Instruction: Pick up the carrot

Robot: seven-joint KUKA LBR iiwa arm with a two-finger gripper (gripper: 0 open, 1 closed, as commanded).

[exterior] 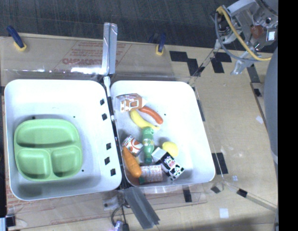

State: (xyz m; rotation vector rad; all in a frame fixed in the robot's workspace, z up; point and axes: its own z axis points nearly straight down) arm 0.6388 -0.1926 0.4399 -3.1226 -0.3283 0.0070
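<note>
One orange, tapered plastic carrot [131, 163] is lying in the right-hand shallow white bin [197, 129], tight against that bin's left wall and close to its near-left corner, its length running roughly along the wall. Crowding it are several toys: a small red-and-white can [133, 145] is touching its far end, a green plastic bottle [148, 145] is lying just beside it toward the bin's middle, and a brownish labelled jar on its side [151, 173] is pressing in at its near end. Just beyond those a black-and-white cow-patterned carton [171, 167] and a yellow lemon [169, 148] are sitting, and farther toward the bin's far edge a yellow banana [139, 120], a red-orange sausage [152, 114] and a white-and-orange carton [130, 102] are clustering. In the left-hand white bin [53, 93] a pale green compartmented tray [47, 149] is resting.

The end effector [247, 13] is hanging well apart from all this, above the tabletop's far-right corner, outside both bins; whether it is released or clenched, I cannot tell from this angle.

The reach seems not yet begun. Doing it well is likely calling for a descent over the carrot's middle with the fingers closing across its narrow width. The bin wall on one side and the bottle on the other are leaving little room, so a careful, centred approach looks wise, lest a finger land on the wall or nudge the can.
</note>
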